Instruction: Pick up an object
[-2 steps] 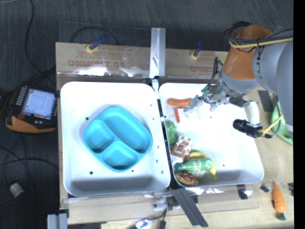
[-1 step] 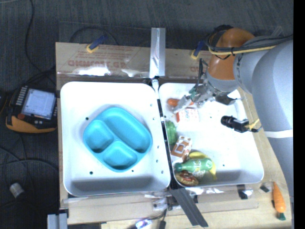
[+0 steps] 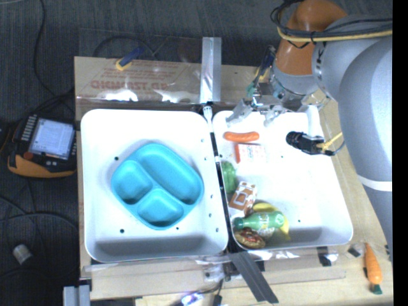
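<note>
White right bin [image 3: 331, 196] holds sausage [image 3: 241, 136] just below the open hand [image 3: 258, 115].

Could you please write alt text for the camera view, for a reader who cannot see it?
A grey robot arm reaches in from the right, its gripper open above the far edge of the right bin, just above an orange hot dog. Near that bin's left wall lie a green bottle and other small items. The left bin holds a blue divided tray.

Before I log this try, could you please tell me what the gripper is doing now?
Gripper: jaws spread open, holding nothing, above the right bin's far edge.
</note>
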{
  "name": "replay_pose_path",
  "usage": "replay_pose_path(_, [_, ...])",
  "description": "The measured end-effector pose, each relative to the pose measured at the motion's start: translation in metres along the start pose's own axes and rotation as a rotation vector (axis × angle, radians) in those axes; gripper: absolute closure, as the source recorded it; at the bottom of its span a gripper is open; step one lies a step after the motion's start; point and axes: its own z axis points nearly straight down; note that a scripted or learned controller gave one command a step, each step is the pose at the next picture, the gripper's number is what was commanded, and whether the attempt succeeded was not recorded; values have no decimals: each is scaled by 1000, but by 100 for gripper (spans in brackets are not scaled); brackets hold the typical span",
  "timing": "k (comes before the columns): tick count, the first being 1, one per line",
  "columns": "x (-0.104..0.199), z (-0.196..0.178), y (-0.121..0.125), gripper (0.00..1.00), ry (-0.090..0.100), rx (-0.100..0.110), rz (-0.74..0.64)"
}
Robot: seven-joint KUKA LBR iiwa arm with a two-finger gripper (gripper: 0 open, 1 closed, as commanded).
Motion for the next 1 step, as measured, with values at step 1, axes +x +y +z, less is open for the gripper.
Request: replay_pose_path(1, [-38,90,-4,0,-1,8,34])
